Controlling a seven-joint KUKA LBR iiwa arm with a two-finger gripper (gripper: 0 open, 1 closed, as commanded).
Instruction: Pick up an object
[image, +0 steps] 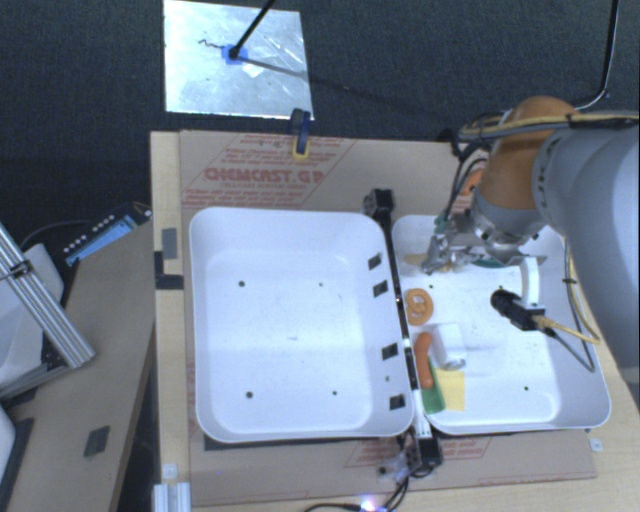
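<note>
— What is the room like?
— Dark carpet (80, 100) all round. A wooden bench (170, 380) with brown cardboard (260, 175) on it. A shiny sheet (230, 70) lies on the floor.
— How many bins?
— Two white ones, the left bin (290, 330) and the right bin (520, 390), side by side.
— Things to pick up?
— Five, near the right bin's left wall: one orange ring (420, 305), one orange stick (425, 362), one pale lump (450, 347), one yellow block (452, 388), one green bit (432, 400).
— The gripper (443, 258)?
— Low at that bin's far left corner. I cannot tell if it is spread or squeezed closed.
</note>
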